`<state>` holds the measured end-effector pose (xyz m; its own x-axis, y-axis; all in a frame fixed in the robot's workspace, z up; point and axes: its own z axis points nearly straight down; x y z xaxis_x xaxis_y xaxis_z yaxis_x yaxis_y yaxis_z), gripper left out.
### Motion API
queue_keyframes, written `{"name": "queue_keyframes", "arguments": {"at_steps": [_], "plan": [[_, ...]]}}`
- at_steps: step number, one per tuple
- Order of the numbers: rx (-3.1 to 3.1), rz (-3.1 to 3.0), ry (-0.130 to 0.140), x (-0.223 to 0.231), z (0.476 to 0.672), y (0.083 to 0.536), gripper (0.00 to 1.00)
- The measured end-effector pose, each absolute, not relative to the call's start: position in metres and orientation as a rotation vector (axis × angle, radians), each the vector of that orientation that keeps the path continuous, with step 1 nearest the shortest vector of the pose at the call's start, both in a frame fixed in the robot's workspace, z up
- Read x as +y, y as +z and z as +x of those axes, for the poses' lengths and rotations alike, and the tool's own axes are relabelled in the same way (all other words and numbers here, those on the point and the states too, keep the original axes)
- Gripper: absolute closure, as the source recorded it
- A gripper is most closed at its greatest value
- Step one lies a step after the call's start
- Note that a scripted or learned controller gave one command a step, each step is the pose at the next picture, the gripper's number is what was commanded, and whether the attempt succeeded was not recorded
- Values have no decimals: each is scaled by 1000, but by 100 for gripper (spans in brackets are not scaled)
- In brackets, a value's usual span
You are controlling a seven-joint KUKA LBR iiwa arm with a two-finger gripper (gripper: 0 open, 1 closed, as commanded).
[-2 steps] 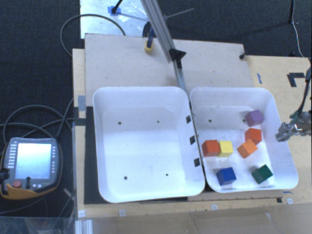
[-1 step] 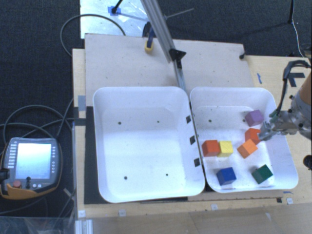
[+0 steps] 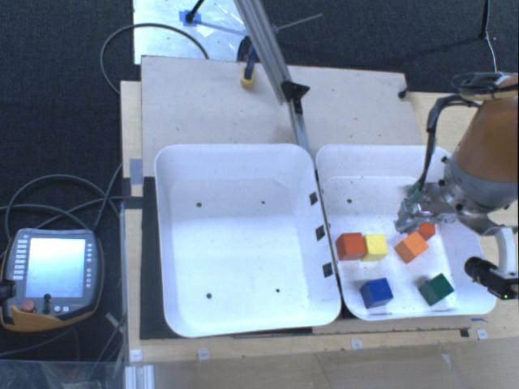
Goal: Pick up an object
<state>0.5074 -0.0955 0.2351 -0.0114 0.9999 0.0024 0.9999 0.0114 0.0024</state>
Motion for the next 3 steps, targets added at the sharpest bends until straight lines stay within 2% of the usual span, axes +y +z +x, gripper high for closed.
{"name": "queue_keyframes", "arguments": {"at_steps": [1, 2, 3], "plan": [[-2234, -2208, -4, -37, 504, 226, 100], [-2235, -2208, -6, 14, 506, 237, 100], [-2234, -2208, -4, 65, 513, 232, 100]]}}
